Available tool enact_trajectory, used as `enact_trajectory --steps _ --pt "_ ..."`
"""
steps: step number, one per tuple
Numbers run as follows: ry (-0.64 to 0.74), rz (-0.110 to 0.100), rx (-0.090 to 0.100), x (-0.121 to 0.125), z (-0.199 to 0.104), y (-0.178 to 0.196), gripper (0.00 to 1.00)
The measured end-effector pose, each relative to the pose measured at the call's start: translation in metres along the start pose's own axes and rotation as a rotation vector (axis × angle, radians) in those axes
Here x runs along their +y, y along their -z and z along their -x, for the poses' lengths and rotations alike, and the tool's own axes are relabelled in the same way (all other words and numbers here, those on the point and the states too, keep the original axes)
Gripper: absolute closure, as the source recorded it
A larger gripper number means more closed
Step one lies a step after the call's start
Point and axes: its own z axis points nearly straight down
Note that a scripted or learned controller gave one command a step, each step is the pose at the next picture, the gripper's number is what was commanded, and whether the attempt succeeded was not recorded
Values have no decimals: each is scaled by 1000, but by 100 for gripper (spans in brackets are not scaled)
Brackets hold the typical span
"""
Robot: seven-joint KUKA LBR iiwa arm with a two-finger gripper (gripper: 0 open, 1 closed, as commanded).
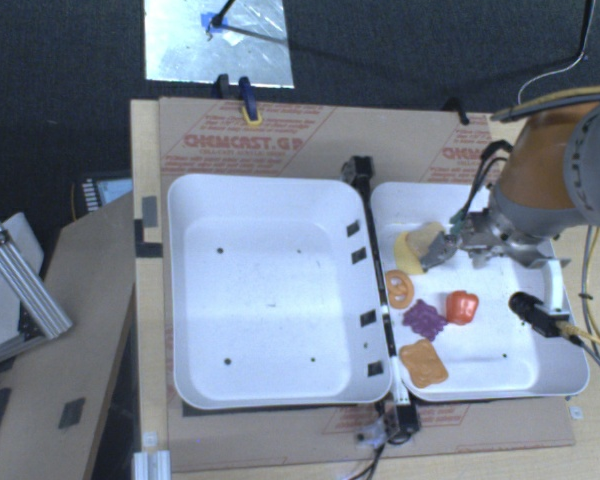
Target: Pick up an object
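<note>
The right bin (500, 373) holds several small toys. A pale yellow piece (410, 250) lies near its left wall, with an orange pretzel (399, 289) just below it. Lower down are a purple lump (424, 319), a red pepper-like toy (461, 307) and an orange flat piece (423, 363). My gripper (442, 247) hangs low over the bin, right beside the yellow piece on its right. The view does not let me make out whether anything is between the fingers.
The left bin (180, 268) stands alongside, split from the right one by a black-clipped divider (375, 268). Both bins rest on a cardboard sheet (250, 138). An aluminium frame (20, 288) stands at the far left.
</note>
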Motion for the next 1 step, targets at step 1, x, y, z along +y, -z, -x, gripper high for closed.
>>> enact_trajectory --steps 1 --pt "-6 6 -4 -31 -30 -49 0"
